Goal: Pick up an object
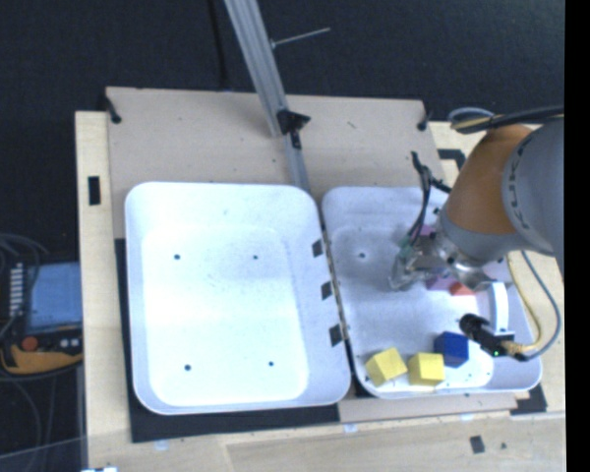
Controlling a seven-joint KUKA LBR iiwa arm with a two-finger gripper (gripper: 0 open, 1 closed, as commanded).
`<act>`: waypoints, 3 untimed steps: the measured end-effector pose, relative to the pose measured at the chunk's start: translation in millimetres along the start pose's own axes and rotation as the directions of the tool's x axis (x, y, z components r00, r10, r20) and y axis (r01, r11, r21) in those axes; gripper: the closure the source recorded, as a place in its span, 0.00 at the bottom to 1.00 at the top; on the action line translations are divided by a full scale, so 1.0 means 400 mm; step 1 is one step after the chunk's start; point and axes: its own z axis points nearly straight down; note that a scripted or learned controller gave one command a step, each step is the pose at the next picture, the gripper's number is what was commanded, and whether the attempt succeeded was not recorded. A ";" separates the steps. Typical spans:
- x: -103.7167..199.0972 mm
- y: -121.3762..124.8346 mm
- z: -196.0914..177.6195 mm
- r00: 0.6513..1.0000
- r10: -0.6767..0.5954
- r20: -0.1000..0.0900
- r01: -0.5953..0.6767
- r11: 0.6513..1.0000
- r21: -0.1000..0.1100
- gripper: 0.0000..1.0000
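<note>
My gripper point(405, 271) hangs low over the middle of the right bin point(369, 226), reaching in from the right under the orange band of the arm. Two yellow blocks point(385, 366) point(427, 368) lie side by side at that bin's front edge. A blue block point(452, 347) sits just behind and to the right of them. Something small and red point(461, 288) peeks out beside the wrist, with a bit of purple point(439, 281) next to it, both partly hidden by the arm. I see nothing between the fingers.
The left bin point(221, 293) lies beside the right one, with a row of black clips along the wall between them. A slanted metal bar point(261, 57) rises from the back of the bench. A blue device with cables point(49, 298) sits far left, off the bench.
</note>
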 end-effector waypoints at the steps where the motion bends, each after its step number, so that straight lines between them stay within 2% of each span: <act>1: -0.012 -0.020 -0.132 1.000 -0.005 0.001 0.005 1.000 0.000 1.00; 2: -0.017 -0.015 -0.258 1.000 -0.011 0.001 0.011 1.000 -0.002 1.00; 3: 0.104 0.006 -0.245 1.000 -0.015 -0.003 0.015 1.000 0.005 1.00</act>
